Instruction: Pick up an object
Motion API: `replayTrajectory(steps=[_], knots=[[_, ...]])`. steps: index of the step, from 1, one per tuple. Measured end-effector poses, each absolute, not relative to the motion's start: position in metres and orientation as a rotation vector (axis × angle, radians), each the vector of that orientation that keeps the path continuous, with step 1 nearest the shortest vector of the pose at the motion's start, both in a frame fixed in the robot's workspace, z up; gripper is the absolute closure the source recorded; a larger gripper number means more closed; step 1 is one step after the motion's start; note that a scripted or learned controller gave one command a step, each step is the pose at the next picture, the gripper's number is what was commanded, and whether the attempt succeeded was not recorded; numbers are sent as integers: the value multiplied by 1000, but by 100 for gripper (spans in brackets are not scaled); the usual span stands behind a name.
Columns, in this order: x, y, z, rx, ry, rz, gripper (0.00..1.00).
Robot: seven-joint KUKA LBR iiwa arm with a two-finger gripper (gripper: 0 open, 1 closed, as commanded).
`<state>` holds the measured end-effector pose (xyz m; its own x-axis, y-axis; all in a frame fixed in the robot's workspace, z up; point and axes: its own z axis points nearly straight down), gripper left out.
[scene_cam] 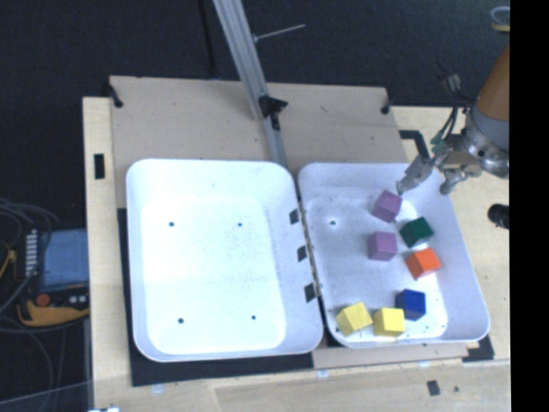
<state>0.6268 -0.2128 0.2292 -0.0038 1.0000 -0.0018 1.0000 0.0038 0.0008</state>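
Purple block (387, 205) lies ungrasped in the right bin (343, 256); the hand (429, 175) hovers just beside it, fingers spread, holding nothing. Pickup remains.

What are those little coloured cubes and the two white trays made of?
The coloured cubes, like the orange cube and blue cube, look like painted wood or foam: matte, solid colours, no shine. Which one, the view leaves open. The right bin and left bin look like moulded plastic: smooth, white, rounded corners.
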Motion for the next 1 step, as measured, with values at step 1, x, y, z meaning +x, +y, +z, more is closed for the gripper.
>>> replayTrajectory(steps=[1], knots=[[627,-213,229,2214,2227,-3,0]])
